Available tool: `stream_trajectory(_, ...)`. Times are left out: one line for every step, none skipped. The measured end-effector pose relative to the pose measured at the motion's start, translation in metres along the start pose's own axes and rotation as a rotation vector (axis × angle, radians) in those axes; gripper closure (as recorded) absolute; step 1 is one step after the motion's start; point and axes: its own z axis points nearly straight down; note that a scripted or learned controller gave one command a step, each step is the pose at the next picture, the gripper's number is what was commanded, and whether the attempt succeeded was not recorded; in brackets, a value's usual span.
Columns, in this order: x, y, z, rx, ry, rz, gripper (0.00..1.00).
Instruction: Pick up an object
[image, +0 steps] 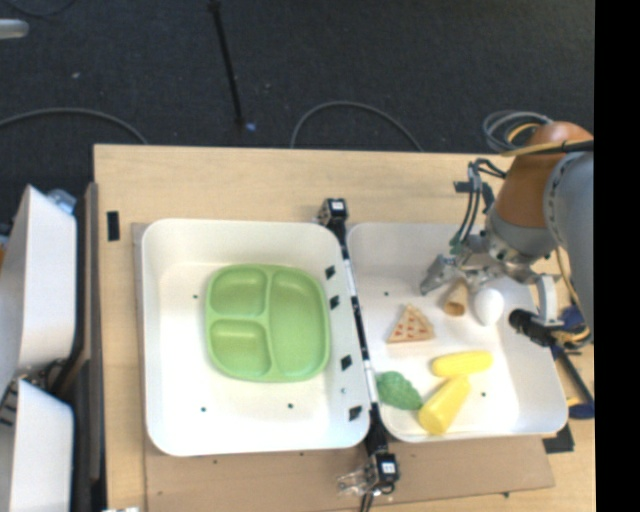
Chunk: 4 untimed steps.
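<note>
At the left of the frame a white box (42, 290) stands beside the wooden bench (250, 175). The left bin (170, 410) sits at the centre-left and holds a green divided plate (267, 322), lying flat near its middle. Just right of the divider, the right bin (385, 245) holds several objects: a green leafy toy (398, 390) at its lower left corner, a pizza slice (410, 326) near the middle, and below that two yellow pieces, a yellow banana-like piece (461, 363) lying across and a yellow cone-shaped piece (443, 405) slanting beneath it. Further right lie a small tan object (455, 299) and a white egg (488, 304), close together. The gripper (462, 272) hangs just above these two at the upper right of the bin, its fingers spread apart with nothing between them, and the arm (540, 195) enters from the right edge.
</note>
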Motion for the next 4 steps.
stream_trajectory(-0.001,0.002,-0.015,-0.008,-0.003,-0.001,1.0)
stream_trajectory(-0.002,0.003,-0.06,-0.008,-0.001,-0.001,1.0)
stream_trajectory(-0.009,0.0,-0.107,-0.009,-0.002,0.001,1.0)
stream_trajectory(-0.01,0.001,-0.155,-0.01,-0.002,-0.001,1.0)
